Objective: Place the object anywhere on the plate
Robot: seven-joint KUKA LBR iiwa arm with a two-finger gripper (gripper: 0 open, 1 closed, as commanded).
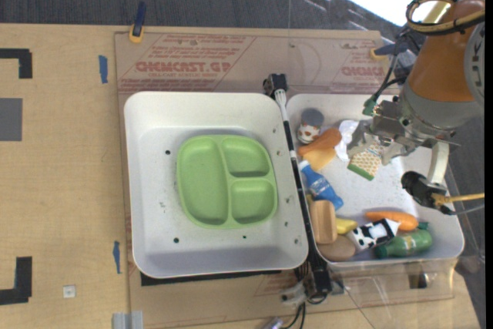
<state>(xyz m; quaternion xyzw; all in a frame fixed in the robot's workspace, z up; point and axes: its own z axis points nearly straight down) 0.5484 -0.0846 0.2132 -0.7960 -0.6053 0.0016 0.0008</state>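
Observation:
A light green divided plate (pixel 225 181) lies in the middle of the left white bin (pixel 146 127). My gripper (pixel 372 149) hangs over the upper middle of the right bin (pixel 453 231), to the right of the plate. A beige, grid-patterned flat piece (pixel 364 163) sits between its fingers and hangs tilted just below them, lifted off the bin's other things. The plate's three compartments hold nothing.
The right bin holds several loose things: an orange wedge (pixel 325 147), a blue bottle (pixel 318 185), a small grey-capped figure (pixel 310 124), a wooden block (pixel 323 221), a carrot (pixel 393 219), a green bottle (pixel 405 244) and a black-and-white toy (pixel 377 231). A ridge (pixel 293 166) separates the bins.

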